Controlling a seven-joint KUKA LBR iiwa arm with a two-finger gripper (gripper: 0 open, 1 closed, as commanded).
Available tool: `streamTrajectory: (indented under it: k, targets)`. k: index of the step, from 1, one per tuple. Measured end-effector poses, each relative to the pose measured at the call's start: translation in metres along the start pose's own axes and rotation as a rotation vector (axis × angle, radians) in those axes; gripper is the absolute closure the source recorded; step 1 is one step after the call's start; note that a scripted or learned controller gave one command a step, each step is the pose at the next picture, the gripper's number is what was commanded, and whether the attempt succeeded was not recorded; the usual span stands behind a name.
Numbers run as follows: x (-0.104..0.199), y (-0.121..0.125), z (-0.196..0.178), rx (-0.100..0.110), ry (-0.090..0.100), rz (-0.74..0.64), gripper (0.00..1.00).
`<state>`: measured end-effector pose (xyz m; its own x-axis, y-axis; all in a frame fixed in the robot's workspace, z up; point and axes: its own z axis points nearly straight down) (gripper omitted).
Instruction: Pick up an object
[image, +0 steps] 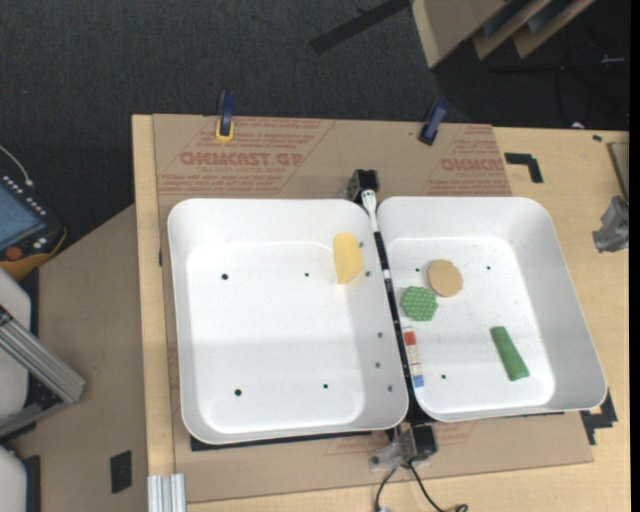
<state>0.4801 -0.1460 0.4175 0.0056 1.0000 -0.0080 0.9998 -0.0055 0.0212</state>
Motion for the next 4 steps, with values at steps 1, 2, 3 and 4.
streamTrajectory:
  k: [1, 2, 3, 4]
  targets:
    - [0.083, -0.003, 0.069, 0.027, 0.010, -0.012, 1.00]
    - [0.039, -0.007, 0.178, 0.033, 0.009, 0.000, 1.00]
    - [0.057, -0.008, 0.233, 0.029, 0.011, -0.005, 1.00]
    - [0.081, -0.004, 0.165, 0.015, 0.008, -0.009, 1.00]
